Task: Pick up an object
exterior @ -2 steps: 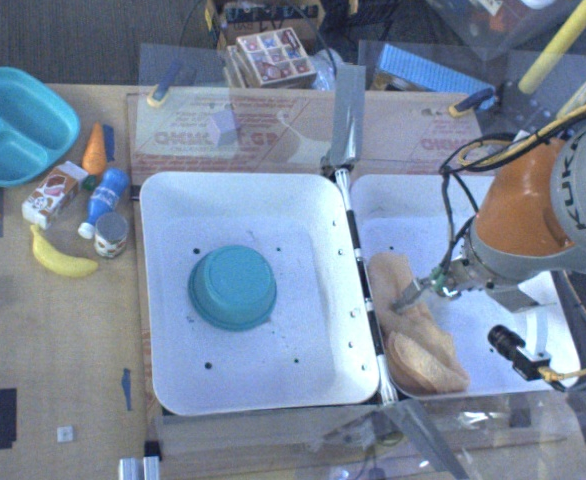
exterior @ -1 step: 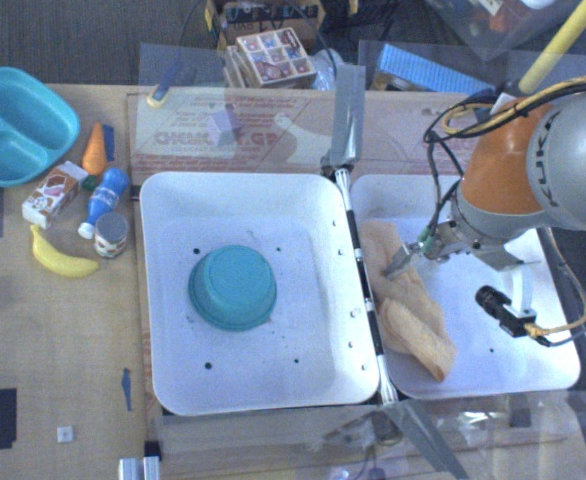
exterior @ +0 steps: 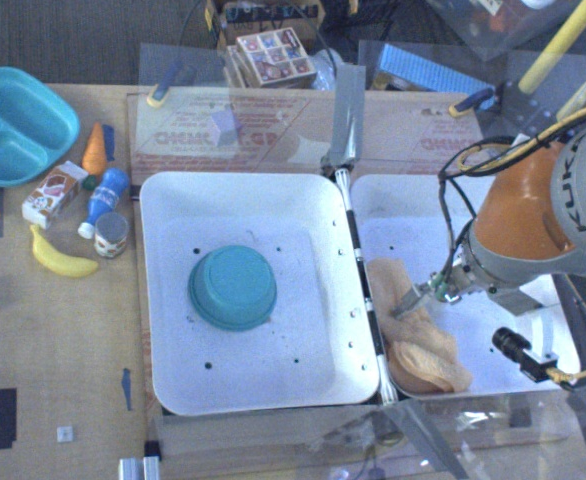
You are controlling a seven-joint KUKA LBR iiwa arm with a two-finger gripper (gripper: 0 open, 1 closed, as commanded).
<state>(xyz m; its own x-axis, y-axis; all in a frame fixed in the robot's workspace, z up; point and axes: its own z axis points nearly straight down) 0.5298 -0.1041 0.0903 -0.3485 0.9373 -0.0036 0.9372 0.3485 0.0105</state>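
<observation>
Wooden benchtop (exterior: pixel 63 368) carrying two shallow white bins side by side, as I see them from the overhead camera: the left bin (exterior: pixel 173 208) holds an upturned teal bowl (exterior: pixel 233 287), well to the left of my gripper (exterior: pixel 413 303), while the right bin (exterior: pixel 413 208) holds a tan cloth-like object (exterior: pixel 423 353). My gripper, below the grey and orange arm (exterior: pixel 523 218), sits low over the upper part of that tan object, which spreads below it toward the bin's near edge; I cannot tell whether it touches. Far to the gripper's left, outside the bins, lie a banana (exterior: pixel 58 256), a small bottle (exterior: pixel 103 198) and a blue dish (exterior: pixel 18 123).
</observation>
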